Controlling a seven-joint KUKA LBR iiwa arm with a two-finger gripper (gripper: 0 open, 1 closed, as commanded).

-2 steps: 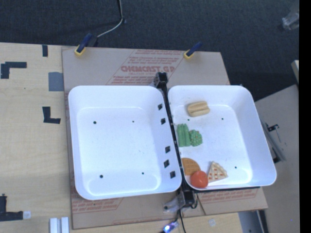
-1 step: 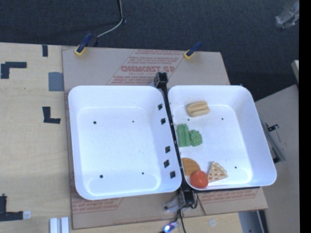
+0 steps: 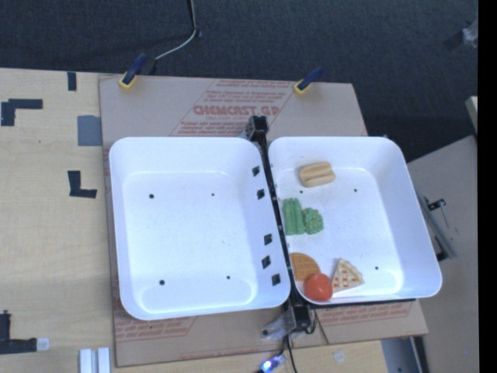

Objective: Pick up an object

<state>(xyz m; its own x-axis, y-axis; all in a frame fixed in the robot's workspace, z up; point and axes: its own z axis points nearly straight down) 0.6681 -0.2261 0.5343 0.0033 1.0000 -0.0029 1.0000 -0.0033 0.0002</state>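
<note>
While the left bin (image 3: 186,231) at center-left of the frame offers only smooth white plastic, every candidate for the pick lies in the right bin (image 3: 380,208), crowded toward the dividing rims. A tan, bread-like roll (image 3: 316,174) rests at upper center, apart from the rest; a knobbly green vegetable piece (image 3: 300,217) sits below it, just beside the divider. At lower center, a round orange-brown disc (image 3: 303,265), a glossy red tomato (image 3: 317,287) and a ridged waffle wedge (image 3: 347,275) cluster in the corner, touching or nearly so. A descent there would likely strike the rim or nudge a neighbor, and the rounded tomato could roll free. Whether the end effector is apart or together cannot be told. Cardboard covers the surface (image 3: 225,111).
</note>
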